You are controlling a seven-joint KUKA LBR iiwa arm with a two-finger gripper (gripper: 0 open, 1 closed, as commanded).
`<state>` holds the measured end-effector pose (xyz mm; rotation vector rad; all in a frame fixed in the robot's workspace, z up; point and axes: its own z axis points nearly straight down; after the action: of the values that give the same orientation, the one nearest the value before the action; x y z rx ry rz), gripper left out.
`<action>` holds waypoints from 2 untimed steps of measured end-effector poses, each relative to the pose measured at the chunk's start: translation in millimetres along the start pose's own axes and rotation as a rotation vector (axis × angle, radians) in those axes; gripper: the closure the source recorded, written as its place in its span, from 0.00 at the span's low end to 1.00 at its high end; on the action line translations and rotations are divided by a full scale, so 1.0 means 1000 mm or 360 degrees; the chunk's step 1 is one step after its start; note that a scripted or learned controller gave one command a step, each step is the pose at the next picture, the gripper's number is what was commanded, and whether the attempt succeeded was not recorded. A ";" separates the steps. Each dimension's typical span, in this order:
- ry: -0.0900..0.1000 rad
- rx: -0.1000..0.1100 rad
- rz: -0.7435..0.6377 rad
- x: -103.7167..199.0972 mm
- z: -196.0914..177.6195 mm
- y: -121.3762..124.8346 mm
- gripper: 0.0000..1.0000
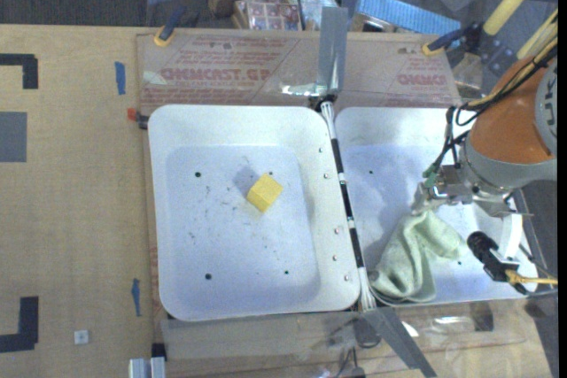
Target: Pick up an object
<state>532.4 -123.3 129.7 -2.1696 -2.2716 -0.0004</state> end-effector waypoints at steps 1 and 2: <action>-0.0006 -0.0007 -0.0746 -0.017 -0.120 -0.046 1.00; -0.0006 -0.0007 -0.0827 -0.024 -0.086 0.047 1.00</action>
<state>580.0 -145.1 216.0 -1.5162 -2.7574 -0.0016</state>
